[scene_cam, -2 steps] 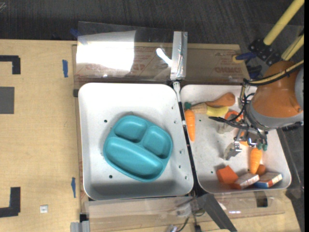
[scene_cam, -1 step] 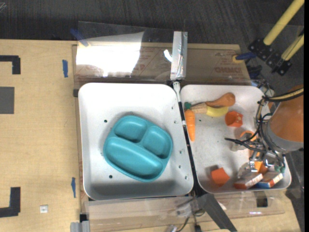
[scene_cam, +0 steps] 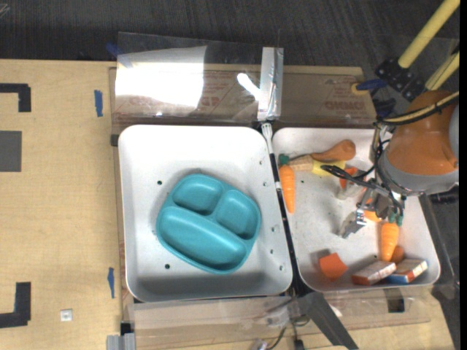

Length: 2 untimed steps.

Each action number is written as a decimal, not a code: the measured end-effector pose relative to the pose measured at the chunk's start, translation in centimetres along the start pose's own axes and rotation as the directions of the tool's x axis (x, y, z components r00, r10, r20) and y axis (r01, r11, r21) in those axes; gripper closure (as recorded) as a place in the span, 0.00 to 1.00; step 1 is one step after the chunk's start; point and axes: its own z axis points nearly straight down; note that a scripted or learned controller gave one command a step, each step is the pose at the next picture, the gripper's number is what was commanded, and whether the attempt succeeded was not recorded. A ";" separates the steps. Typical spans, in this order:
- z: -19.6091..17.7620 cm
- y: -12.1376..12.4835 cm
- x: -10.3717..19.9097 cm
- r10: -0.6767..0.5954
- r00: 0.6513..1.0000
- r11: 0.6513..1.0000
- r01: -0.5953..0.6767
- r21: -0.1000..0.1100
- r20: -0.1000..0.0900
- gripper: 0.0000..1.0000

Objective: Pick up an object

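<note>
Hovering low in right shallow white bin [scene_cam: 430,257], tool [scene_cam: 354,223] sits just beside small orange plastic carrot [scene_cam: 389,240]; grip state cannot be told. Step: approach for pick. Next move likely calls for descent centred on carrot. Teal divided plate [scene_cam: 209,221] occupies left bin [scene_cam: 139,195].

Faint reddish print on cardboard [scene_cam: 321,97] behind the bins, not legible
</note>
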 end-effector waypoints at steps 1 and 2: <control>-0.3 -4.3 5.7 -0.279 0.960 0.960 0.279 0.002 0.016 0.00; 0.0 -2.5 1.5 -0.370 0.929 0.929 0.370 0.000 -0.002 0.00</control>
